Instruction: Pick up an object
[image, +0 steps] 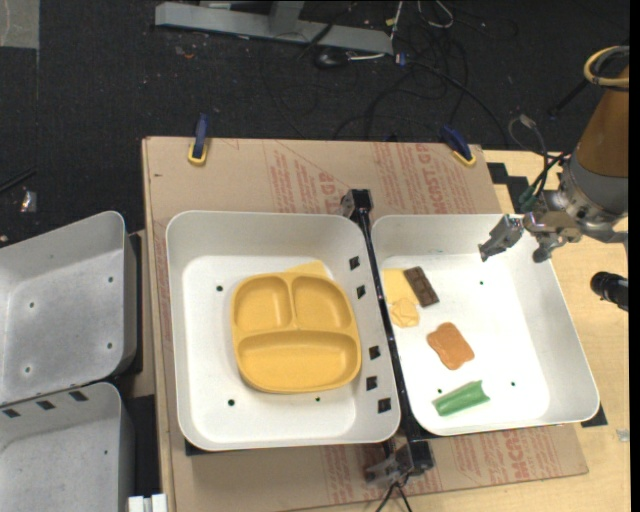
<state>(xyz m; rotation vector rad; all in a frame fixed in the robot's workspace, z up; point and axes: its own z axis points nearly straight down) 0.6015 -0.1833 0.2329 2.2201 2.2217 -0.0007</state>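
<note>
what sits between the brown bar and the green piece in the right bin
In the camera view, an orange piece lies between the brown bar and the green piece, on the right bin's white floor.

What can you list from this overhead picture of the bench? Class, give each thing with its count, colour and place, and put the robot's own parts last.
Bins: two, white, side by side on the bench.
Divided plate: one, yellow, in the left bin.
Flat bar: one, brown, right bin, near the divider.
Pale piece: one, light yellow, right bin, beside the flat bar.
Toast-like piece: one, orange, middle of the right bin.
Green piece: one, green, right bin, near edge.
Clamps: two, yellow and blue, far edge of the board.
Arm: one, grey with orange band, at right.
End effector: one, grey, above the right bin's far edge, holding nothing.
</note>
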